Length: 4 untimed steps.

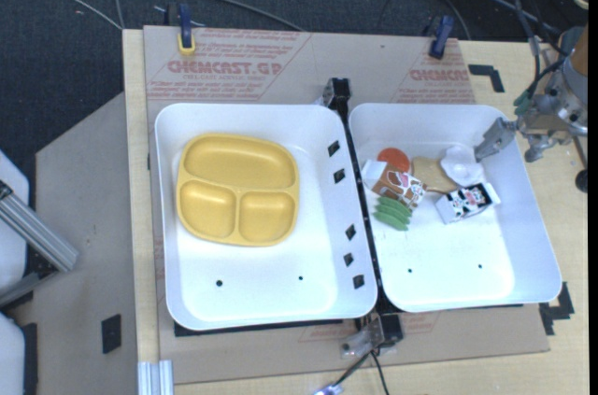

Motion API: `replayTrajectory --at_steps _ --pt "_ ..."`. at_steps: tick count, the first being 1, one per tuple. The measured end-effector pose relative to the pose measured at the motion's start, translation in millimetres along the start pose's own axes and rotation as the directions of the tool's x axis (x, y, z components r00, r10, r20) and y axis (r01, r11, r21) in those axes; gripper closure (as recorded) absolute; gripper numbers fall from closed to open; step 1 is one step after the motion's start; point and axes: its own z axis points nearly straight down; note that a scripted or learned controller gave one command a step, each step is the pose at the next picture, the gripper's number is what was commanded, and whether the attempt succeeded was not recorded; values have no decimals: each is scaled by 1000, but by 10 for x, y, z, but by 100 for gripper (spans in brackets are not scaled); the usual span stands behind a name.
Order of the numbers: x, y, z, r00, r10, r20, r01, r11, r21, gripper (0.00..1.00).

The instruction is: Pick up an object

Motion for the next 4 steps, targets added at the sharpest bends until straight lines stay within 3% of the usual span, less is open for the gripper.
replayTrajectory --at_steps 1,4 --pt "8 25 -68 1000 -4 3 4 1000 -12 0" --pt "-47 209 1313 1000 -4 2 4 1000 -14 0"
